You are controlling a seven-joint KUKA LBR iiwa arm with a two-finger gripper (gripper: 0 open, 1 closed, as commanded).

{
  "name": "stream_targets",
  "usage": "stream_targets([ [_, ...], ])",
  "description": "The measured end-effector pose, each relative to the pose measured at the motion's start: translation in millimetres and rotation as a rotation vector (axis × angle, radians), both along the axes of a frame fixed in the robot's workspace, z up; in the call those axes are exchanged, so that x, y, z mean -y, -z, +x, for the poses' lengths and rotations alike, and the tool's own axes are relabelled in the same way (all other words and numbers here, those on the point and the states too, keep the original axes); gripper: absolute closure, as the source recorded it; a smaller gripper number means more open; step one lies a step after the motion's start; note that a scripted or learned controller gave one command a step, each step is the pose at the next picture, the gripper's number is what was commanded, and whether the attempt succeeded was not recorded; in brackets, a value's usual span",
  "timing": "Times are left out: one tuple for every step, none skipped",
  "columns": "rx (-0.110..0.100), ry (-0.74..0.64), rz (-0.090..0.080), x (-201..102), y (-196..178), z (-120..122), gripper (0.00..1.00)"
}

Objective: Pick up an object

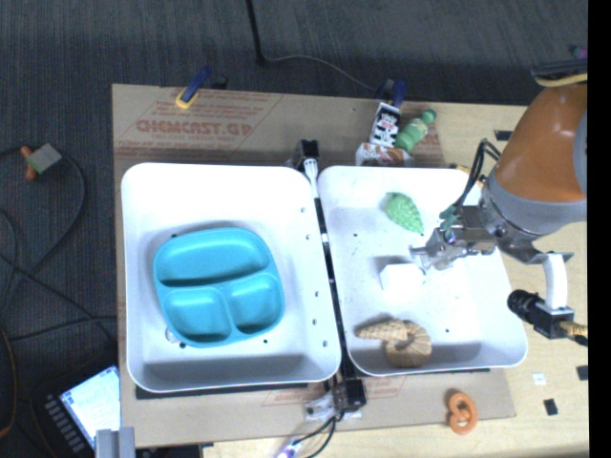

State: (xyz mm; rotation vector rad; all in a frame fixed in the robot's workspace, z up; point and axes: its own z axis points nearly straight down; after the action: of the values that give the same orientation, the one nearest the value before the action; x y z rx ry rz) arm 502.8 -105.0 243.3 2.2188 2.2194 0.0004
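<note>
Camera view: left bin (143,351) holds blue tray (218,284); right bin (496,351) green leaf (404,211), white block (401,277); gripper (431,255) state unclear.

Two white bins (315,184); one blue divided tray (218,286); one green leafy toy (404,211); one white block (401,277); one tan woven object (396,338).

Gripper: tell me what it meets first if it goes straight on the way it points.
Likely the white block, lying just beyond the gripper on the right bin floor; depth from this slanted view is unclear.
</note>
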Motion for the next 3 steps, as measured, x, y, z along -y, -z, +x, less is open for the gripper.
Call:
stream_targets([
  [-0.003,-0.001,0.002,-77.4,5.7,-19.0,1.0],
  [-0.004,-0.001,0.002,-122.9,9.2,-19.1,1.0],
  [-0.005,-0.001,0.002,-171.1,31.2,-19.7,1.0],
])
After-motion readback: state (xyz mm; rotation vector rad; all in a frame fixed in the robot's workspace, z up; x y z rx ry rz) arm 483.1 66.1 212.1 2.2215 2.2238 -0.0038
